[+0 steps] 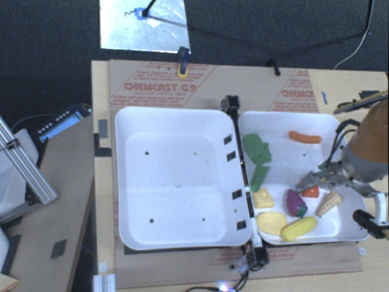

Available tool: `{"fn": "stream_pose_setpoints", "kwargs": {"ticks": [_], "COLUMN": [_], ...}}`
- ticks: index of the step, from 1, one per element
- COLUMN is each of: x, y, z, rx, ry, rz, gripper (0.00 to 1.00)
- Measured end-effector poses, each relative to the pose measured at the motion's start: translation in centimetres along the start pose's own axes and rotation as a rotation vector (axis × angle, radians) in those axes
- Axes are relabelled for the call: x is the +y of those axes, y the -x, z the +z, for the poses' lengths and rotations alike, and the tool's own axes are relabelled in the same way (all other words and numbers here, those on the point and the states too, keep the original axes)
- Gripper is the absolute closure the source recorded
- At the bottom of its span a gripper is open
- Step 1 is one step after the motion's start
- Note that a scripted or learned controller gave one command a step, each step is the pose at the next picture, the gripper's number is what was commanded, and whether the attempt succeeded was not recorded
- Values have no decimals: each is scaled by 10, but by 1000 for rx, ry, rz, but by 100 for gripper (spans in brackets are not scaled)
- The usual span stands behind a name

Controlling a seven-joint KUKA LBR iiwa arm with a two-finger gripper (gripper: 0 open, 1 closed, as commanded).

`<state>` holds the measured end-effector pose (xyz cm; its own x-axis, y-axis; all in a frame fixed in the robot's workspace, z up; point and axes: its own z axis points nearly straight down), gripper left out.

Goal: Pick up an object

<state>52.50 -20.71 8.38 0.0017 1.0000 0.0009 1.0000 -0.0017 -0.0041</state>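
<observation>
- Camera view: the claw (308, 182) sits low in the right bin (285, 125), reaching in from the right edge, its dark fingers pointed leftward over a small red piece (311, 192). I cannot tell from this slant whether it is released or clenched, and nothing is clearly seen between its tips.
- The candidates for picking all lie in that right bin, crowded toward its front and left: a purple eggplant toy (296, 203) just beside the red piece, a pale cone (327, 204) to its right, a yellow corn cob (299, 227) along the front wall, a yellow round piece (271, 222) and a yellow wedge (263, 198) near the divider.
- Green leafy toys (258, 152) lie along the left wall and an orange sausage (304, 138) rests apart near the back.
- The left bin (130, 163) stands beside it on the surface (158, 81), probably as the drop-off side.
- My judgement: the low pose suits a grasp at the red piece, though the close neighbours risk a nudge.
</observation>
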Motion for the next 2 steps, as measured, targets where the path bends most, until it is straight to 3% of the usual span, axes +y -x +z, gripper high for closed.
{"fn": "stream_pose_setpoints", "kwargs": {"ticks": [1,2], "x": [4,-9], "y": [0,-33], "z": [-12,-73], "rx": [-2,-2], "ry": [9,10], "rz": [-3,-8], "gripper": [100,100]}}
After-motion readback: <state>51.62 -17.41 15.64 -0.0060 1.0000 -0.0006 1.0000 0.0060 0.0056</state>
